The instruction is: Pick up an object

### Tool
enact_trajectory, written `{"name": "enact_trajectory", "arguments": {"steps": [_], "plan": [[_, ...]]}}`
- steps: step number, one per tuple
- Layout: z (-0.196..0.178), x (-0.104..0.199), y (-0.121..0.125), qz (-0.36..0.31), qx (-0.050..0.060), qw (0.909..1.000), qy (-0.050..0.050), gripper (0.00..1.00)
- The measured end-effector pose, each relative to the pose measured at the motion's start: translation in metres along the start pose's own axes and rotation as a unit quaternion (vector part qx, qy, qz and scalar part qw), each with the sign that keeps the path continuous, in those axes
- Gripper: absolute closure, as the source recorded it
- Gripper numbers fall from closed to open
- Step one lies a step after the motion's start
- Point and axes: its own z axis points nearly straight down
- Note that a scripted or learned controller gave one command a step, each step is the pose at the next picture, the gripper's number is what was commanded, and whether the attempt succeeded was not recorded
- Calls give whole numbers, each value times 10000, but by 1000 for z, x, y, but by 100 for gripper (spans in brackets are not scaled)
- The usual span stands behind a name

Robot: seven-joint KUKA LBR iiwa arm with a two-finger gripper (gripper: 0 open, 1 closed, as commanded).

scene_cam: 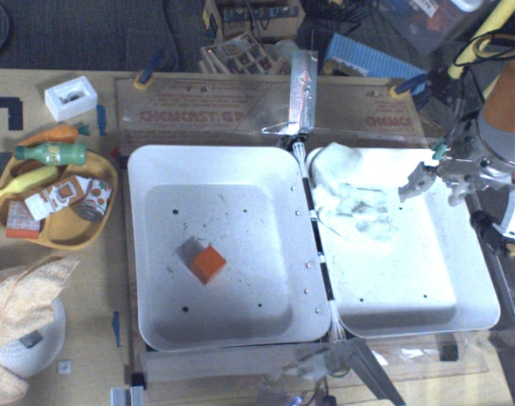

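1. Tool (436, 183): seen at the right edge of the right bin (426, 299), above its upper right part. Two fingers are seen spread apart, and nothing is seen between them; the tool is judged open and holding nothing.
2. Orange block (210, 264): the likeliest object for the task. It is found in the left bin (156, 176), left of that bin's centre, on the flat floor, turned cornerwise to the bin walls. A small grey patch lies just beside it at upper left; whether this is a shadow or a separate item cannot be told.
3. Step in hand, as judged: approach to a pick. The tool is well apart from the block, with the divide between the bins lying between them.
4. Advice for the step: the tool is best carried across over the inner rims, then lowered straight above the block. The fingers should be turned to meet two opposite flat faces, not the corners, and closed only once both sides are straddled.
5. Clear plastic item (363, 205): crumpled, lying in the upper left part of the right bin, near the tool. It is a nearer candidate, but is judged thin and hard to grip.
6. Obstructions: the raised rims and the metal bracket (301, 100) at the top of the divide.
7. Surroundings on the table (88, 345): a wooden bowl (58, 235) of play food, a small white box (71, 98), a cloth (24, 311).
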Motion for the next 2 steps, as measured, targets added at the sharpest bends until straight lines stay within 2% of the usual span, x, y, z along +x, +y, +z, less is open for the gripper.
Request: {"name": "enact_trajectory", "arguments": {"steps": [1, 2], "plan": [[132, 33, 18, 1139, 10, 9935, 10, 0], [138, 48, 43, 89, -45, 10000, -3, 0]]}}
